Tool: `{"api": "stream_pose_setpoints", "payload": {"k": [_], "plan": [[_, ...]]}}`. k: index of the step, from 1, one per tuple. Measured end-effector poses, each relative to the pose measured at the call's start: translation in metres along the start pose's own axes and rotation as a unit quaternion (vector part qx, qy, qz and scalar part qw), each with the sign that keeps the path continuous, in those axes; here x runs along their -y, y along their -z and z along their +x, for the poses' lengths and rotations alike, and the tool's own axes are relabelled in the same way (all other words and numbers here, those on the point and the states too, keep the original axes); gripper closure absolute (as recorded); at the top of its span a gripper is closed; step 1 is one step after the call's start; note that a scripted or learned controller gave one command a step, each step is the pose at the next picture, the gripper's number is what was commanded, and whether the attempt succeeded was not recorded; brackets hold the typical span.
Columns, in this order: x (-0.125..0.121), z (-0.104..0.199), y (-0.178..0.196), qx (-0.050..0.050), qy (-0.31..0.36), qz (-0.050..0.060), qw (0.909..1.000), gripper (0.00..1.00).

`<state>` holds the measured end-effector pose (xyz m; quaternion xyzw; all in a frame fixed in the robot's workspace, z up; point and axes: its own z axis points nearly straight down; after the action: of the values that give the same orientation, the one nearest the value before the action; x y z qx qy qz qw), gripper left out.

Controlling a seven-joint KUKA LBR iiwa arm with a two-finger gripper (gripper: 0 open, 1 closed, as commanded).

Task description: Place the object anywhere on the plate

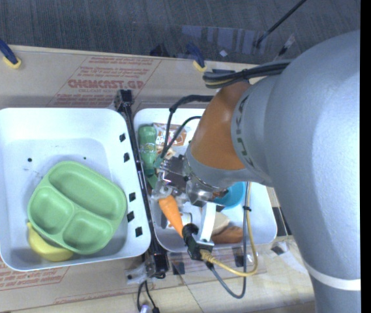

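Observation:
A green plate (77, 205) with three compartments lies in the left bin (15, 135), tilted over a yellow object (45, 248) at its lower left edge. My gripper (169, 182) is low in the right bin (257, 230), near that bin's left wall, largely covered by the wrist and its orange band. Just below the gripper an orange carrot (170, 212) lies on the bin floor. A green bottle (148, 146) stands just above the gripper, along the same wall.
The right bin also holds a blue object (235, 195), a brown bread-like piece (227, 232) and a printed packet (169, 133) at its far end. The big grey arm covers the right side of the view. A black divider rail (133, 162) runs between the bins.

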<state>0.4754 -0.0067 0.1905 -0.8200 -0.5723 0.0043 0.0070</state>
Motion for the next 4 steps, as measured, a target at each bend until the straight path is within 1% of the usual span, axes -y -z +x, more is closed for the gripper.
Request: {"api": "stream_pose_setpoints", "payload": {"k": [1, 2, 4], "plan": [[0.0, 0.0, 0.0, 0.0, 0.0, 0.0, 1.0, 0.0], [0.0, 0.001, 0.009, 0.0, 0.009, 0.004, 1.0, 1.0], [-0.001, 0.003, 0.027, 0.001, 0.028, 0.01, 0.9996, 1.0]]}}
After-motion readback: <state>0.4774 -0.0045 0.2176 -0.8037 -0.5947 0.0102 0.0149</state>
